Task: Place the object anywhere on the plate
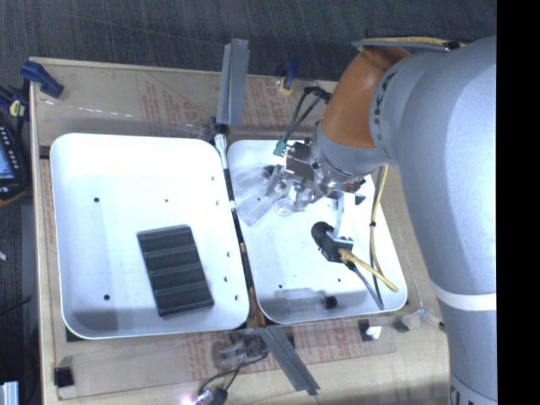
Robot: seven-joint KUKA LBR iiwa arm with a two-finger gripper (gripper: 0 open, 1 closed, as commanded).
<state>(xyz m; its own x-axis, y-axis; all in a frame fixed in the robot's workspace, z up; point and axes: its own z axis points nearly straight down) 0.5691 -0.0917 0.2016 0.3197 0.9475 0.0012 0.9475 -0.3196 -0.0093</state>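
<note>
1. Grey arm (439, 184) takes up the right side, being closest to the camera, and reaches down into the right bin (384, 298).
2. Pincer (291, 188) sits at that bin's upper left over something clear and plastic-looking (253, 201); can't tell if it's gripping.
3. Dark ridged plate (175, 270) lies in the left bin (84, 167), presumably the drop spot.
4. Black-tipped tube (305, 298) lies near the right bin's front wall.
</note>
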